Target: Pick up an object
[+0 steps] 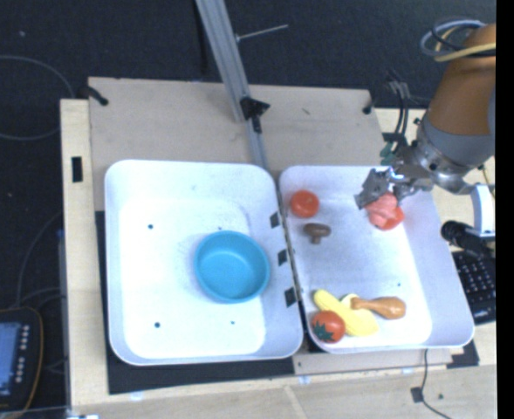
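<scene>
My gripper (379, 195) hangs over the upper right part of the right bin (431, 260). A pinkish-red object (387, 214) sits between its dark fingers, its top tucked under them, and the gripper is shut on it. Lower in the same bin lie a red round fruit (304, 203), a small brown mushroom-shaped piece (317, 230), a yellow banana (346, 313), a red tomato with a green top (328, 326) and a brown drumstick-shaped piece (381, 305).
The left bin (134, 199) holds a blue bowl (231, 265) near its middle. A slanted metal rail (226, 55) runs down to the gap between the bins. A black keyboard (475, 278) lies right of the right bin.
</scene>
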Available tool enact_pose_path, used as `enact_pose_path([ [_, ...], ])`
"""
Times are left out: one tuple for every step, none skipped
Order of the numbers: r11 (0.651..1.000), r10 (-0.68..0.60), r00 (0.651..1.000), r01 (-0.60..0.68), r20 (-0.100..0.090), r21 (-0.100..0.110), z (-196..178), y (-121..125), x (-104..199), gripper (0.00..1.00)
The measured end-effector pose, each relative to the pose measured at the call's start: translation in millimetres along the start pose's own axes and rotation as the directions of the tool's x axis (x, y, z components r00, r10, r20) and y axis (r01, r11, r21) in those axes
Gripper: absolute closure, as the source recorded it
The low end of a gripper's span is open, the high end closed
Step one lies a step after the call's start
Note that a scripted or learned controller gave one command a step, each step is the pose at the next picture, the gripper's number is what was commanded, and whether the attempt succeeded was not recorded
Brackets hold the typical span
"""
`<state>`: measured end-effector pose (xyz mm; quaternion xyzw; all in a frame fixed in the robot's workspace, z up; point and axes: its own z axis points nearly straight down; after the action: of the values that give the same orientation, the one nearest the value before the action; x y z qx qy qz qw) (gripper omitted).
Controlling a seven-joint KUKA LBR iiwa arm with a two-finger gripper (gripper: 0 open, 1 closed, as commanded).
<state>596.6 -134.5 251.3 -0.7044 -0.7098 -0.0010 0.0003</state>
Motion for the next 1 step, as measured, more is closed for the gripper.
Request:
enact_pose_path([
  [1.000,0.001,1.000,-0.001,0.001,0.003,11.1,-14.0,52.9,1.00],
])
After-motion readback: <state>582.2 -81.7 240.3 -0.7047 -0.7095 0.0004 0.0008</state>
